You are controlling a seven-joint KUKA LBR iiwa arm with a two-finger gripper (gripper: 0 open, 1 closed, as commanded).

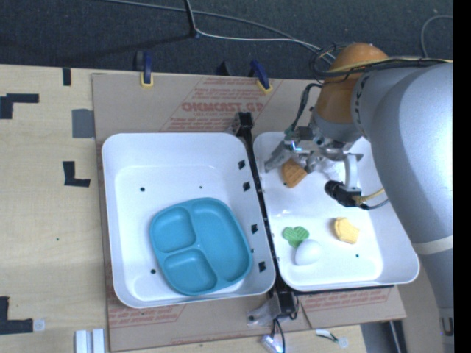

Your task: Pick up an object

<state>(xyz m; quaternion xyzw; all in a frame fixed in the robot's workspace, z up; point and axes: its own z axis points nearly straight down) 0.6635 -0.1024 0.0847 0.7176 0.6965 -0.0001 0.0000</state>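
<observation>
In the right bin [390, 259] lie a tan lump [295, 174], a green leafy piece [296, 234], a white rounded object [307, 253] and a yellow piece [346, 230]. My gripper [291, 165] hangs over the bin's far left part, open. Its fingers [272, 161] spread to either side of the tan lump, which sits just below and between the tips. I cannot see either finger touching it, and the lump appears to rest on the bin floor.
The left bin [125, 160] bears a blue divided plate [199, 245]. A black divider [254, 190] runs between the bins. The arm's grey body [412, 153] covers the right bin's right side, and a black cable end [337, 190] hangs beside the gripper.
</observation>
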